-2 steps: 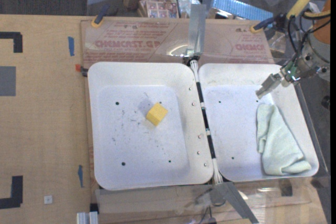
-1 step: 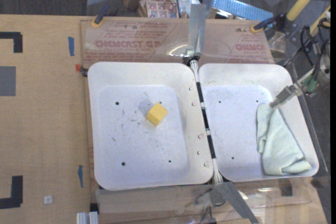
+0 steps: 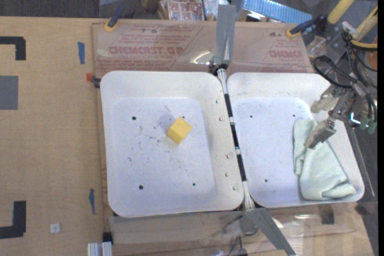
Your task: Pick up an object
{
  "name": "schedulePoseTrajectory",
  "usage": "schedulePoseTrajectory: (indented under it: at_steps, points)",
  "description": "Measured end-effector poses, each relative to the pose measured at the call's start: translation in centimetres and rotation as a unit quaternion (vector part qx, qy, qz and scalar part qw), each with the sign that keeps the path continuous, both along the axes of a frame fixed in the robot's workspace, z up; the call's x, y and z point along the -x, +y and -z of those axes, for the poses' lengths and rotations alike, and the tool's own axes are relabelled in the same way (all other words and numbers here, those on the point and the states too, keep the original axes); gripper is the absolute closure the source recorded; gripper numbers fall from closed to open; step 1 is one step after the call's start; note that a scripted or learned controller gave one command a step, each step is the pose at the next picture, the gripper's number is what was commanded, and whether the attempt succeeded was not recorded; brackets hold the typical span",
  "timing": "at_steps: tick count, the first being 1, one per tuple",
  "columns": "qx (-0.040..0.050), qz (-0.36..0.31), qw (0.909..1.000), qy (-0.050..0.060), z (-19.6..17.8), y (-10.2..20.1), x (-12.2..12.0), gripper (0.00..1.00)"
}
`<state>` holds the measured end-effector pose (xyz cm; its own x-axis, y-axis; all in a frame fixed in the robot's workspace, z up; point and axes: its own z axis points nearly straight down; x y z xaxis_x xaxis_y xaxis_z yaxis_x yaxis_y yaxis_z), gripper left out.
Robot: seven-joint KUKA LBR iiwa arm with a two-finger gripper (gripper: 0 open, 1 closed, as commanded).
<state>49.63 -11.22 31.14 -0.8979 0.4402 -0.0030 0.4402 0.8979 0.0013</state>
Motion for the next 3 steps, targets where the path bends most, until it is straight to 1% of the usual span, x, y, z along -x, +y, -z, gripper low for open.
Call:
schedulePoseTrajectory:
  at_steps: [1, 2, 3]
  points:
    - [-0.0002, 0.086, 0.9963, 0.000, 12.1, -0.2, 1.2, 0.00]
    - [-0.0001, 0.087, 0.9962, -0.004, 11.0, -0.3, 1.0, 1.00]
    - [0.0000, 0.003, 1.0000, -0.002, 0.6, 8.0, 1.5, 1.00]
